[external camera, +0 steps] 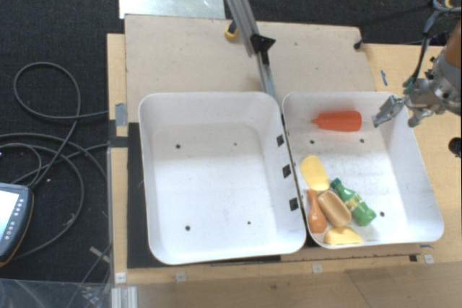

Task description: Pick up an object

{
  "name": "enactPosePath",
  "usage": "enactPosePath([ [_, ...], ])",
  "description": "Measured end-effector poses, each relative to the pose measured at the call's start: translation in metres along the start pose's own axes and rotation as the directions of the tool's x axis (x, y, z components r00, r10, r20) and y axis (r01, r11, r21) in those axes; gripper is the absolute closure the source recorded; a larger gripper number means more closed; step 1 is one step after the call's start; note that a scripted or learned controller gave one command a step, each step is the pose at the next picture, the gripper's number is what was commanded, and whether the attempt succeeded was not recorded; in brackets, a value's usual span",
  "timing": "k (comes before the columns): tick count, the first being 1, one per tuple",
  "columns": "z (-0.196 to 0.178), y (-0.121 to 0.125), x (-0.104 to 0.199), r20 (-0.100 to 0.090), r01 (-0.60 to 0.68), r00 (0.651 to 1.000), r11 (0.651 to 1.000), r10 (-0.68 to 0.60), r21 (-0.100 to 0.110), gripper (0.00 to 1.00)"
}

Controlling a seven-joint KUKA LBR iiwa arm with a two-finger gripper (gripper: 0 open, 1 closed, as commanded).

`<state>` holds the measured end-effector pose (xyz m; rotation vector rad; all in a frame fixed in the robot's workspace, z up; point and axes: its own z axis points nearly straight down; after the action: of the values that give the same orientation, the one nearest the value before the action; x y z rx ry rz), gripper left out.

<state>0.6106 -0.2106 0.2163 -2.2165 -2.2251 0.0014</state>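
At the right edge of the frame, the gripper [401,112] hovers over the upper right rim of the right bin [415,177], its two fingers spread apart with nothing between them. An orange bottle-shaped toy [338,121] lies just left of it inside the bin. A cluster of toy foods [335,204] sits near the bin's lower left corner.

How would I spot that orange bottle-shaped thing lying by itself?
Find the right-hand shallow white bin. Along its far side, the orange bottle-shaped plastic toy lies on its side, alone. The other toys, a pile of yellow, green and tan pieces, crowd the bin's near left corner.
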Motion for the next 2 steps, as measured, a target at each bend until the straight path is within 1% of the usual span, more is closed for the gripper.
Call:
enactPosePath([
  [1,0.052,-0.009,0.005,-0.001,-0.002,1.000,1.000,0.002,0.002,0.00],
  [2,0.094,-0.008,0.006,0.000,-0.002,1.000,1.000,0.002,0.000,0.00],
])
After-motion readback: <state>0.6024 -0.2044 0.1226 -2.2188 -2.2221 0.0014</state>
